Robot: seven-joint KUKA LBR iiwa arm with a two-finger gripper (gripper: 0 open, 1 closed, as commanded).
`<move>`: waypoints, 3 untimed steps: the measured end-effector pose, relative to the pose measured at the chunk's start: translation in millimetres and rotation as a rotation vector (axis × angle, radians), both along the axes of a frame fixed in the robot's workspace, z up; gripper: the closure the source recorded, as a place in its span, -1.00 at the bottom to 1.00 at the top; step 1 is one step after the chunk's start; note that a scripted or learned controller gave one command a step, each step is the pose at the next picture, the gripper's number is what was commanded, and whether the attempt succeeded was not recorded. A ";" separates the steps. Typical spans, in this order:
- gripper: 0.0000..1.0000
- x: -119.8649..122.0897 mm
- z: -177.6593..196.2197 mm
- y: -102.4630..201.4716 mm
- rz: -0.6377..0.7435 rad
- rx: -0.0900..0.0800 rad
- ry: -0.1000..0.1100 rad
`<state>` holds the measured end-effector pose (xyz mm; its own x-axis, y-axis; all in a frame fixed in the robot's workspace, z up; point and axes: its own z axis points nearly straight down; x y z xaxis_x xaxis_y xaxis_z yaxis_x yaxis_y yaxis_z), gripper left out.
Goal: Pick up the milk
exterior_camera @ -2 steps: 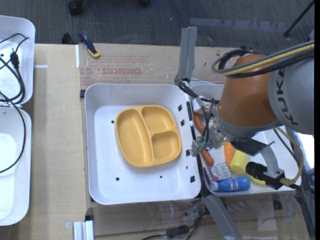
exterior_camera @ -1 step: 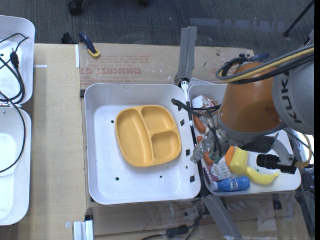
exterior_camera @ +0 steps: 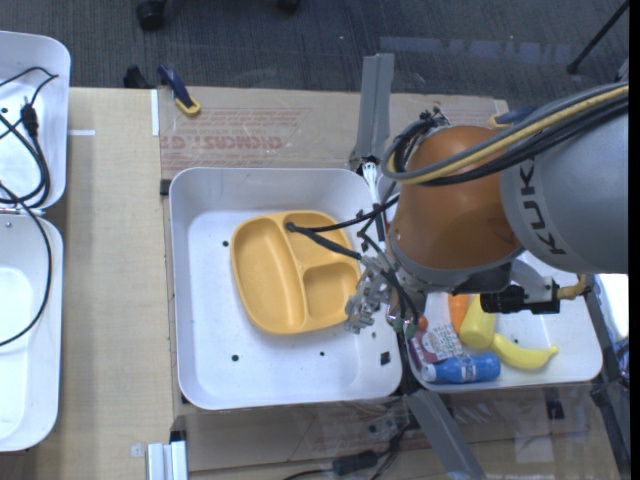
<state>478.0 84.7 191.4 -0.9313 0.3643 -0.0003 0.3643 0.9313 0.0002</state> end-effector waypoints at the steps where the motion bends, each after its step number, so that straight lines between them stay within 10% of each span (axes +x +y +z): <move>1: 1.00 92.2 -0.1 -55.1 -0.064 -0.001 -0.001; 3: 1.00 1.1 13.1 -57.9 0.176 0.000 0.000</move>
